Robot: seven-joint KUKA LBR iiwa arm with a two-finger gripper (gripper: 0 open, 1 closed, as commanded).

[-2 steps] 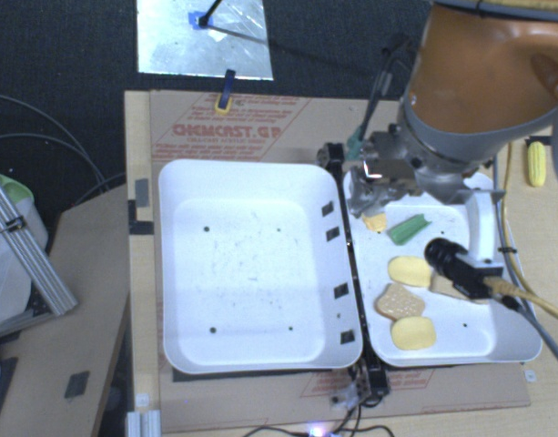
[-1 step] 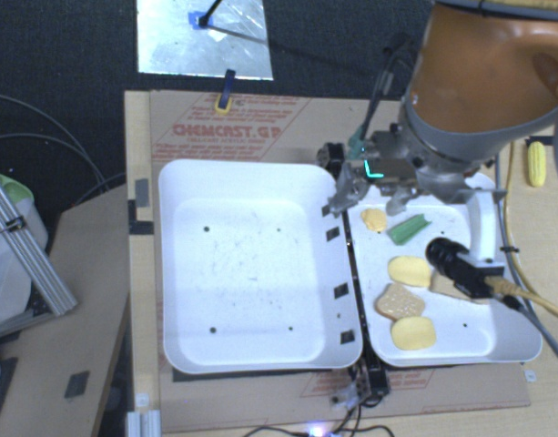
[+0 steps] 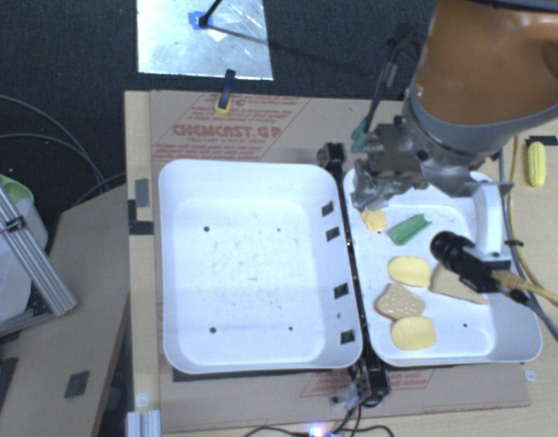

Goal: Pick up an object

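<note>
The right bin (image 3: pixel 497 335) holds several small items: a small yellow piece (image 3: pixel 376 220), a green block (image 3: pixel 408 228), a yellow oval (image 3: pixel 409 270), a tan speckled biscuit shape (image 3: pixel 400 302), a yellow disc (image 3: pixel 413 333) and a pale tan wedge (image 3: pixel 453 287). My gripper (image 3: pixel 373 193) hangs low over the bin's far left corner, just above the small yellow piece and left of the green block. Nothing visible is caught in it. The grey and orange arm covers the bin's far right part.
The left bin (image 3: pixel 251 262) lies beside the right one, the two sharing a dark hinged divider (image 3: pixel 344 262). A shiny metal sheet (image 3: pixel 204 24) lies beyond the bench. A yellow object (image 3: pixel 536 163) rests outside the bins at the right.
</note>
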